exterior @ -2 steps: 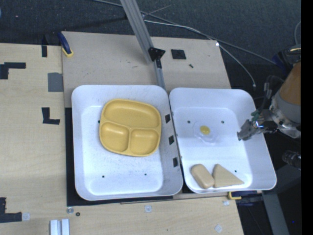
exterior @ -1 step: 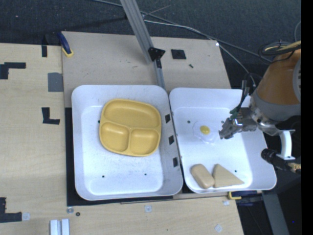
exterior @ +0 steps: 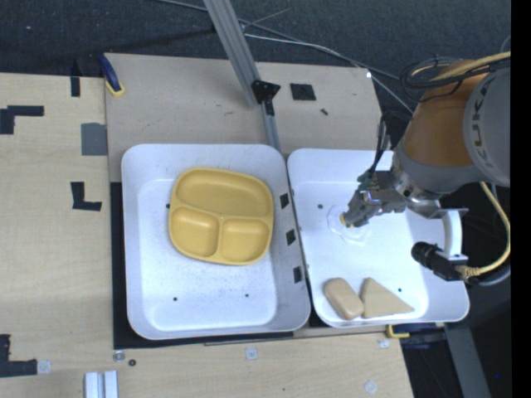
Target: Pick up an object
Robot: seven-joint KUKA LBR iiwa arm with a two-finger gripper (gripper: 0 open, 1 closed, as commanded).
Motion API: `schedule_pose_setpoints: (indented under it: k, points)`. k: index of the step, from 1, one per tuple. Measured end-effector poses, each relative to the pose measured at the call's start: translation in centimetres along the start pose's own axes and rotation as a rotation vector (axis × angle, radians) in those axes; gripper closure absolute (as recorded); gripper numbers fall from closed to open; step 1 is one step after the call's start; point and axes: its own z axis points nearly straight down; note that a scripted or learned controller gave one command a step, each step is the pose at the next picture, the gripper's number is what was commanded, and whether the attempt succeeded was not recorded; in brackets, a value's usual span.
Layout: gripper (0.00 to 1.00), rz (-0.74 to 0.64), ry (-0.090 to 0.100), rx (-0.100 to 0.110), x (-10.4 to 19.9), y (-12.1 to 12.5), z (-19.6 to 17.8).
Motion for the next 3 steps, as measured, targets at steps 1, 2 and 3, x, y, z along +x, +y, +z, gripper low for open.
schedule_pose_setpoints:
  k: [1, 2, 3]
  points:
    - [1.00, -0.001, 0.000, 0.001, 6.2, 0.8, -0.8]
    - [1.00, -0.001, -0.001, 0.001, 12.6, 1.3, -0.9]
    - [1.00, 0.000, -0.001, 0.001, 17.7, 1.6, -1.6]
